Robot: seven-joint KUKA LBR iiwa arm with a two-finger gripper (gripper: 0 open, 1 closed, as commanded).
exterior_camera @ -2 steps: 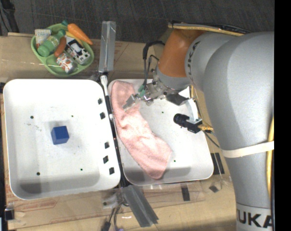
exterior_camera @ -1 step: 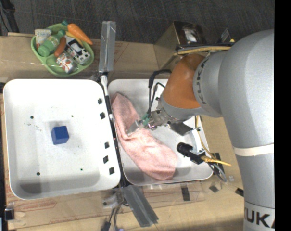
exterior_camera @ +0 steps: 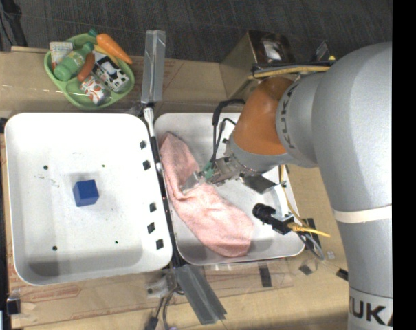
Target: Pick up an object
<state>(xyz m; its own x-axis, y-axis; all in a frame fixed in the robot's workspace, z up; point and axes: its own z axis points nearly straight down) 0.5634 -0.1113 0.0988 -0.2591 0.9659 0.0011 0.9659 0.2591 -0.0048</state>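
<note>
1. We found the gripper (exterior_camera: 199, 177) low in the right bin (exterior_camera: 266, 246), at the upper middle of a pink cloth (exterior_camera: 211, 215), and it looked to be touching the fabric.
2. The cloth lay crumpled along that bin's left wall, running from about 11 o'clock down to 5 o'clock, with all of it resting on the bin floor.
3. We could not tell whether the pincer was apart or together, because the wrist and the folds of cloth hid the point of contact.
4. The arm (exterior_camera: 331, 136) reached in from 3 o'clock and covered much of the bin's right side.
5. A blue cube (exterior_camera: 86, 192), the other likely candidate, sat alone in the left bin (exterior_camera: 70, 136), well apart from the gripper at its 9 o'clock.
6. A green bowl of toy food (exterior_camera: 60, 84) stood outside the bins, at 11 o'clock of the view.
7. We judged the task to be at the grasp stage: the approach seemed done, but nothing was lifted. Left to do were a firm hold on the cloth and raising it clear of the bin, and limp fabric could easily slip.
</note>
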